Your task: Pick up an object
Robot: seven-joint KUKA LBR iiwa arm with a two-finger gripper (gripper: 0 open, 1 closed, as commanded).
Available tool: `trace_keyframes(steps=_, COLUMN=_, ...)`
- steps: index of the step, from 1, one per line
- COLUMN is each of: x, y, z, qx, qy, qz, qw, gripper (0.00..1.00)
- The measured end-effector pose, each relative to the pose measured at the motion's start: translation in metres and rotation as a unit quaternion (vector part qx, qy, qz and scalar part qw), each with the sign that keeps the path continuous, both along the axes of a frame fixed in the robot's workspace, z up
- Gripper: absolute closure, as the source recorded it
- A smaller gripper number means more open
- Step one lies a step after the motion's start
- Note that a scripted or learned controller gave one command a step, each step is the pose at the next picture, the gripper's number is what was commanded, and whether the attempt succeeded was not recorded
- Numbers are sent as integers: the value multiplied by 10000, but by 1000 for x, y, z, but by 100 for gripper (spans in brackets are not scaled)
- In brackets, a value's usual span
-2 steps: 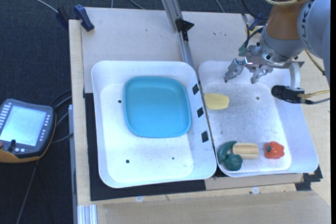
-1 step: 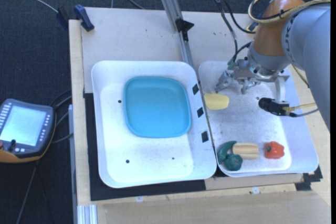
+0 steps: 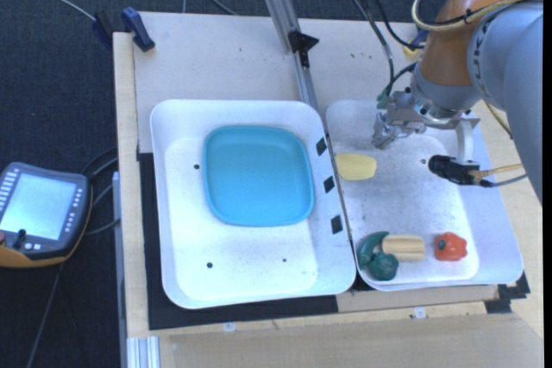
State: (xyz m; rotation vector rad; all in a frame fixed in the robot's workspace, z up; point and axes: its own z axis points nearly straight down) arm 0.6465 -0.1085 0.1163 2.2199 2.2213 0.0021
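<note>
Tool (image 3: 385,134), grip state unclear, hovers just right of and above the yellow piece (image 3: 355,166).

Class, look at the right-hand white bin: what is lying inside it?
Inside the right bin: a pale yellow piece, a green item, a tan block and a red item. The arm covers the bin's far corner.

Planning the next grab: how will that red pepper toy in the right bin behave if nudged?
The red pepper toy looks rounded and glossy, so it may roll or slip. It seems small, probably light. It lies near the bin's wall, which might stop it.
</note>
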Motion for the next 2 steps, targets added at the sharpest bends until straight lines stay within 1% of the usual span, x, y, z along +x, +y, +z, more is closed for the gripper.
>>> trace_keyframes(steps=1, x=11, y=1, z=55, qx=-4, qy=-19, qz=-1, qw=10000, gripper=100)
trace_keyframes(steps=2, x=7, y=-2, z=99, qx=-3, qy=-14, qz=-2, qw=10000, gripper=100)
